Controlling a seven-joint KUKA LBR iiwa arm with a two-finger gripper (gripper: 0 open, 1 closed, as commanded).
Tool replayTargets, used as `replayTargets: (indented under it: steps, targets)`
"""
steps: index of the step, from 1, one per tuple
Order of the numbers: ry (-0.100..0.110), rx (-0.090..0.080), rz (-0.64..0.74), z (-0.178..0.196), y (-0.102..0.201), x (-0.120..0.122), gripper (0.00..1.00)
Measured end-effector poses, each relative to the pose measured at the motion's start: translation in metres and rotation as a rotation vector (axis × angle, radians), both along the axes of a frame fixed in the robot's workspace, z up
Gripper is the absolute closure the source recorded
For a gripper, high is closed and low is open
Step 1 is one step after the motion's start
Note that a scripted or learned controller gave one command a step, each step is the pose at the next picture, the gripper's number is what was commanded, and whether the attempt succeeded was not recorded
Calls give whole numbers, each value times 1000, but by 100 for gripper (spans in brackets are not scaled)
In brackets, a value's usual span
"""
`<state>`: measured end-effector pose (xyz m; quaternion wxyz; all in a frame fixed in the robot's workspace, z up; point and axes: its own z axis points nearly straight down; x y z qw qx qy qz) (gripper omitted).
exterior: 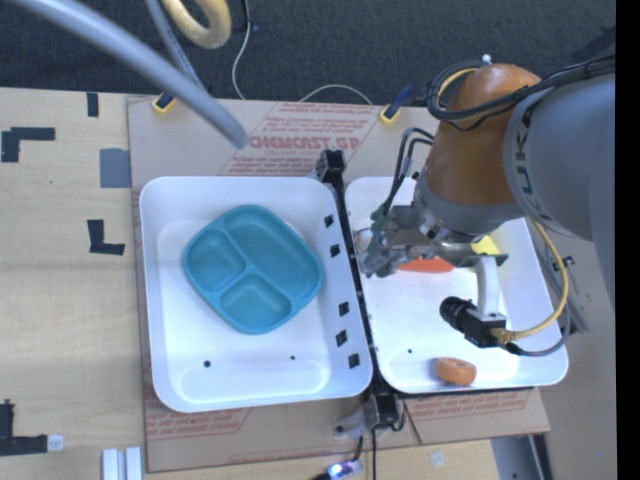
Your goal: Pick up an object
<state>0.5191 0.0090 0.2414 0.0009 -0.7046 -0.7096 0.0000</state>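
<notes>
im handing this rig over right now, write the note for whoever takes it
Gripper: low in the right bin, near its left wall; whether the fingers are open or shut can't be read from above.
Things: an orange-red piece lies just right of the gripper, partly under the arm, and a yellow bit shows beside it. A small orange lump sits near the right bin's front edge, apart from the gripper. A blue divided plate lies in the left bin.
Done: nothing visibly lifted.
Left: grasp one object and raise it; confirm the hold before counting it.
</notes>
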Motion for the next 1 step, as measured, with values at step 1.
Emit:
replayTargets:
  steps: [1]
  targets:
    - [3, -1, -1, -20, 51, 4, 100]
